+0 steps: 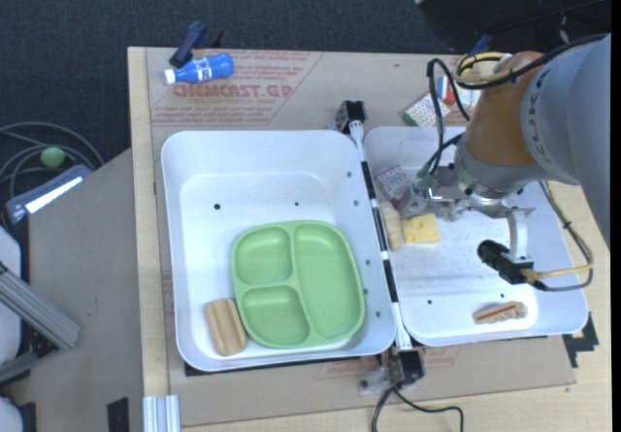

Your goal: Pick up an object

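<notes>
My gripper [434, 203] hangs low over the right bin [543, 323], near its left wall. Just below it a yellow cheese-like wedge [420, 230] lies on the bin floor, touching or nearly touching the gripper's tip. A small tan and red sausage-like piece [500, 312] lies near the bin's front edge. A crumpled clear wrapper with red print [391, 178] rests at the back left of that bin. The grey arm with its orange band [505, 119] covers the bin's back right part.
The left bin [184, 178] holds a green divided plate [296, 282] and a tan wooden block [225, 325] at its front left. A blue and white bottle [201, 68] lies on the bench behind it. A black plug and yellow cable [509, 263] hang from the arm.
</notes>
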